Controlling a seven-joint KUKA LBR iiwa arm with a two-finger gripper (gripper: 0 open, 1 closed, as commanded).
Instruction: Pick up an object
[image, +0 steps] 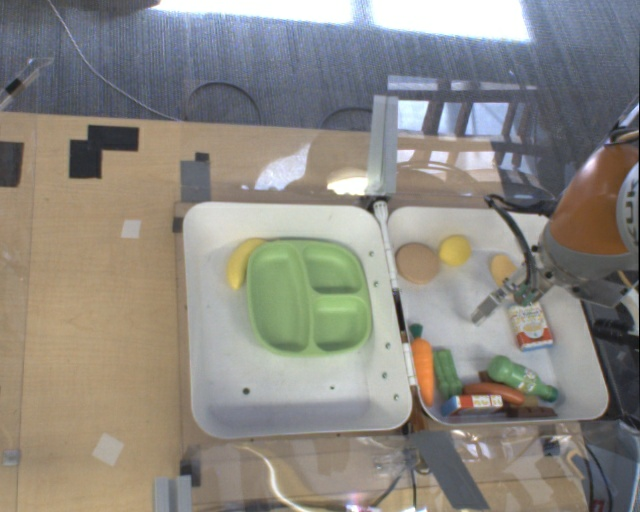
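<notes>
The right bin (590, 385) holds a tan round bun (417, 263), a yellow lemon (455, 250), a small orange-yellow piece (502, 267), a white and red carton (530, 326), a carrot (424, 368), a green bottle (520, 377) and a red and white packet (475, 402). My gripper (507, 300) hangs over the middle right of this bin, just up and left of the carton. It looks open, one grey finger (486, 308) pointing down-left over bare bin floor. Nothing sits between the fingers.
The left bin (290, 400) carries a green divided plate (307, 297) with a banana (240, 262) tucked at its upper left. A dark green vegetable (447, 372) lies beside the carrot. The orange arm band (590, 215) looms over the right bin's far right side.
</notes>
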